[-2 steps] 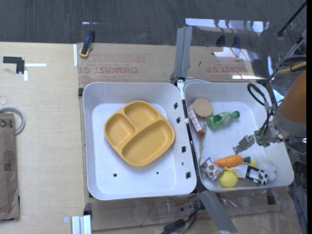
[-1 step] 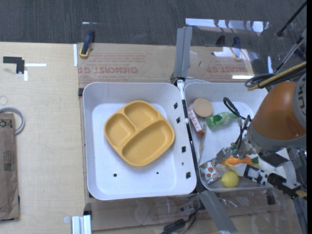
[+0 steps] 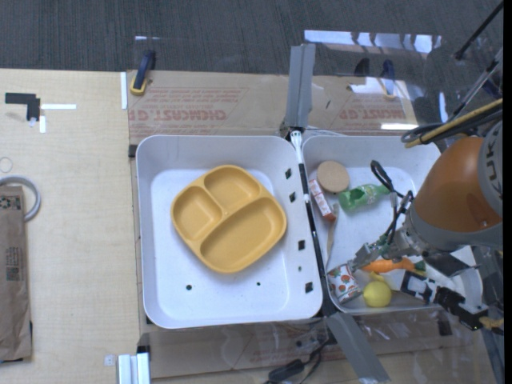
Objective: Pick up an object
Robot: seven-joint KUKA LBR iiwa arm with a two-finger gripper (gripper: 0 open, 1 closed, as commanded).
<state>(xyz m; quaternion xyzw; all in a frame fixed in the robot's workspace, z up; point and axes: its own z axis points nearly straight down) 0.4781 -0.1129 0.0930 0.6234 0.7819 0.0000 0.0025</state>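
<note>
Camera view: the arm reaches in from the right, its orange band above the right-hand bin (image 3: 404,146), and the gripper (image 3: 376,256) sits low over that bin's near part. An orange carrot-like piece (image 3: 386,267) lies right at the gripper's tip, but whether it is between the fingers or merely under them is too cluttered to say, so the pincer's opening cannot be told. Just nearer lies a yellow lemon-like fruit (image 3: 377,294), and to its left a small printed packet (image 3: 342,282) against the bin's left wall. Farther off in the same bin are a round tan disc (image 3: 333,176), a red-and-white tube (image 3: 322,200) and a green object (image 3: 362,197). The left-hand bin (image 3: 160,294) holds a yellow divided plate (image 3: 230,218).

Judged from this, the step in hand is the grasp on the carrot-like piece. To do it well, the gripper should centre across the piece's narrow width and close firmly before any lift. The lift should go straight up, since the lemon-like fruit and packet crowd close and a sideways drag could knock the piece loose.
</note>
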